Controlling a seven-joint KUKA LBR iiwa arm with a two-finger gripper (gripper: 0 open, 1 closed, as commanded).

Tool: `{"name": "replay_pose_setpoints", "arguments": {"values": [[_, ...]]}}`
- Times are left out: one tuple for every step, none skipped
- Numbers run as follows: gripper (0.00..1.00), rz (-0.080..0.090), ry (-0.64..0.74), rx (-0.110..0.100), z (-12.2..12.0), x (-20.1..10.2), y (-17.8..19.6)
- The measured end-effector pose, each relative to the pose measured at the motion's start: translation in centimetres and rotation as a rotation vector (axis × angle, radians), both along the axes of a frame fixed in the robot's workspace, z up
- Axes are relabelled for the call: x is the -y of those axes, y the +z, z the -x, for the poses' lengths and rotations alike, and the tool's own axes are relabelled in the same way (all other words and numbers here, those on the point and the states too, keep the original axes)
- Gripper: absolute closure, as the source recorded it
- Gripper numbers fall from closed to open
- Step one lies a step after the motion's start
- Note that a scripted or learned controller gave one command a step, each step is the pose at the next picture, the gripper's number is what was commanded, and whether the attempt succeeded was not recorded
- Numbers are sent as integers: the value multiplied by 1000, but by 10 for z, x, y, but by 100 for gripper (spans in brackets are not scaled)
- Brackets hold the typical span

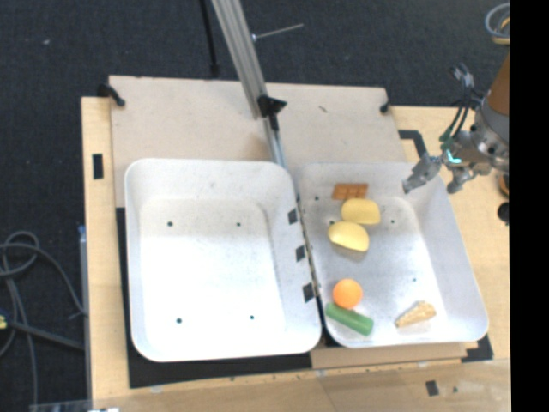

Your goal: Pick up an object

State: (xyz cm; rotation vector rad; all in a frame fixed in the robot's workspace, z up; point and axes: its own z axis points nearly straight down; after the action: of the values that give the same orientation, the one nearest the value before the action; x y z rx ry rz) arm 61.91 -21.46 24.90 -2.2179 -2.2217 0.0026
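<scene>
A: Which thing would it go for, do you reckon?

B: Hard to say; the task names none. The nearest to the hand (436, 172) is the upper yellow piece (360, 211), lying to the hand's left and a little nearer us, inside the right bin (455, 256). Just beyond it sits a small brown block (349, 190), touching or nearly so.

A: And the others?

B: A second yellow piece (349, 236) lies just below the first, farther from the hand along the same slant. Then an orange ball (346, 293) and a green stick (349, 319) beside it, well away from the hand, at the bin's near-left corner. The green stick's long axis runs across, tilted slightly down to the right. A tan wedge (415, 314) lies almost straight toward us from the hand, near the bin's front wall.

A: Is the hand holding anything?

B: No. It hangs over the bin's far-right corner with nothing between its fingers. Whether they are spread or pressed together I cannot tell from here.

A: So the move?

B: I'd judge it must travel leftward and down into the bin. The left bin (214, 256) and the desk (334, 110) play no part.
</scene>
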Motion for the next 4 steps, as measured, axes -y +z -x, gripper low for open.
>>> {"name": "replay_pose_setpoints", "arguments": {"values": [[0,4,2,4,-1,1,3],[0,3,4,1,-7,-3,-42],[0,2,4,0,-7,-5,-84],[0,1,3,-1,-7,-13,-140]]}}
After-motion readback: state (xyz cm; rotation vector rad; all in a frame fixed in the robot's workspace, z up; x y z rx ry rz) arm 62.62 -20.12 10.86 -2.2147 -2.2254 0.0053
